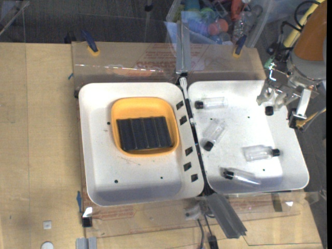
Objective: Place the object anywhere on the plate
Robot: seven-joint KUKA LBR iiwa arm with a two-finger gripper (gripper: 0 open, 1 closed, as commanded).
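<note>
- Gripper (282, 98) hovers over the right bin's (295, 178) far right corner; I cannot tell its state, and nothing visibly sits in it
- Task looks barely begun: the orange plate (142, 106) in the left bin (93, 139) carries only a dark ridged insert (144, 133)
- Four clear vials lie in the right bin: one (209, 103) at the back, one (212, 134) mid-bin, one (259, 152) to the right, one (239, 176) at the front
- One plate, two bins

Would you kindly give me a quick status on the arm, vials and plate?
Gripper over right white bin's far right corner, nothing visibly held. Four clear black-capped plastic vials lying in that bin. Orange plate in left bin, bearing a dark ribbed insert.
</note>
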